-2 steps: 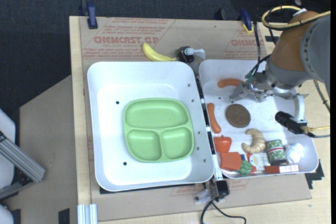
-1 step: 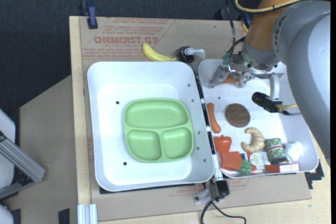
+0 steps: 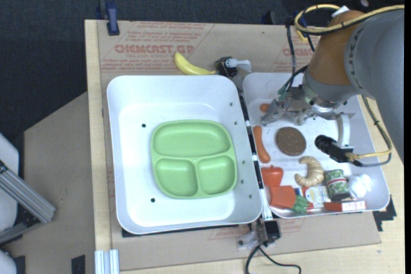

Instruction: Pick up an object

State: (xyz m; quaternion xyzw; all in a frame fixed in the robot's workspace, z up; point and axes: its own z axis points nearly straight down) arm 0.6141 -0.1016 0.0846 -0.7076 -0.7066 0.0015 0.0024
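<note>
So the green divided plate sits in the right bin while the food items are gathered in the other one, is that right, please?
Not quite: the camera view shows the green divided plate in the left bin, not the right. The food items, such as the croissant and the brown patty, are indeed gathered in the other one, the right bin.

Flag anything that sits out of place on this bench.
The banana lies outside both bins, on the board behind the left bin, while the other food items are piled in the right bin. The left bin holds a green divided plate. Nothing looks spilled or broken.
</note>
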